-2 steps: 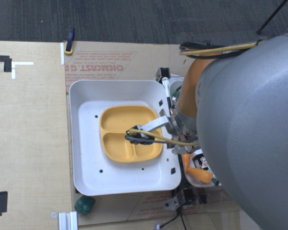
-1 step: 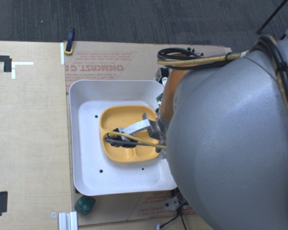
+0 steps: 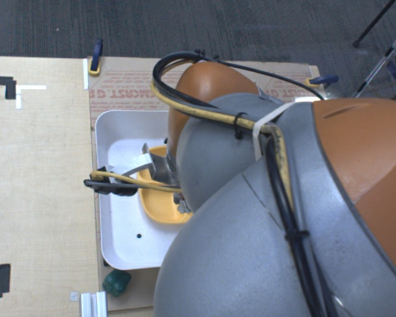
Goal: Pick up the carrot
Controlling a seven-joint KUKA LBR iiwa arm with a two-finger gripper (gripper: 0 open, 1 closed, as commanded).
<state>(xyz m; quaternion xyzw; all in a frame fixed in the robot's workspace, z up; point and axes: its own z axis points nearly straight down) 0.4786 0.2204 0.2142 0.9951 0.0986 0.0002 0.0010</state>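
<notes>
Your arm (image 3: 284,203) fills the right of the frame, over the white bin (image 3: 112,243) at centre left. You cannot tell the jaws' state, nor where the carrot lies. A yellow dish (image 3: 157,210) sits inside.

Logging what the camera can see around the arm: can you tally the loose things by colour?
Yellow: 1, a flat piece in the white bin, partly under the arm.
Green: 1, a small object outside the bin's near edge.
Total: 2 visible; the arm hides much of the bin.
</notes>
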